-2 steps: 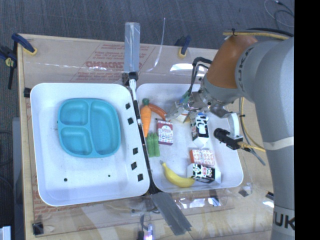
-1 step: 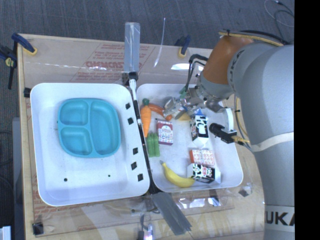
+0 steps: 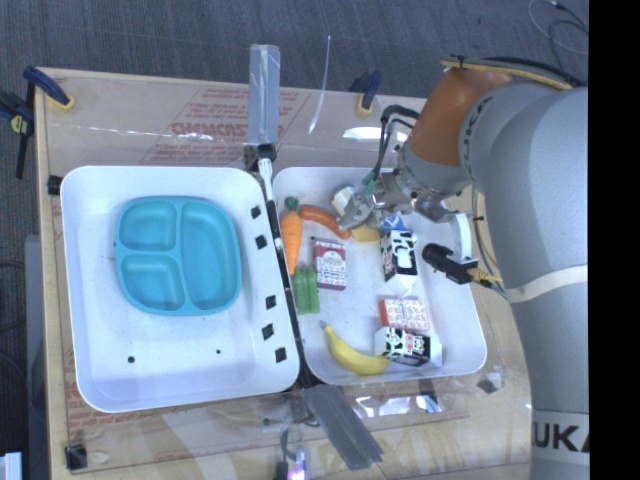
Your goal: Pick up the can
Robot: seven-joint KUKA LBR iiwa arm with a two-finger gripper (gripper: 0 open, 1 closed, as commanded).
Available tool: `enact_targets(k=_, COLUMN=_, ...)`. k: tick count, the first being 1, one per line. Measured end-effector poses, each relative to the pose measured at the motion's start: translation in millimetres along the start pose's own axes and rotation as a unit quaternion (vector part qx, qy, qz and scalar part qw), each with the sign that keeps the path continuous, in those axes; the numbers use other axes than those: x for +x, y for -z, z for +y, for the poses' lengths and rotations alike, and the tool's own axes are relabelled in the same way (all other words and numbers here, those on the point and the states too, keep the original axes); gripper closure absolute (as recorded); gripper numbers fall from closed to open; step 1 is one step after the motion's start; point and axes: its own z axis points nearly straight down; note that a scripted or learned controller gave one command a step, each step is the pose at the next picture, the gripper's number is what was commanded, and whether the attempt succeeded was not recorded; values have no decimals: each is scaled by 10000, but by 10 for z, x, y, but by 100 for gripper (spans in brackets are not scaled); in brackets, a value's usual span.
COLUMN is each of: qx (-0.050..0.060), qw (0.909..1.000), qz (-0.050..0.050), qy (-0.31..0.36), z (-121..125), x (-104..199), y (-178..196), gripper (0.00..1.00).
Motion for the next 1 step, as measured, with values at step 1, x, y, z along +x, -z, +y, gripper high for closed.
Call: enact_targets(k=1, qx=-25, qw=10000, qz=-23, qy=9, z=-526, x=4, y=1335, gripper=100)
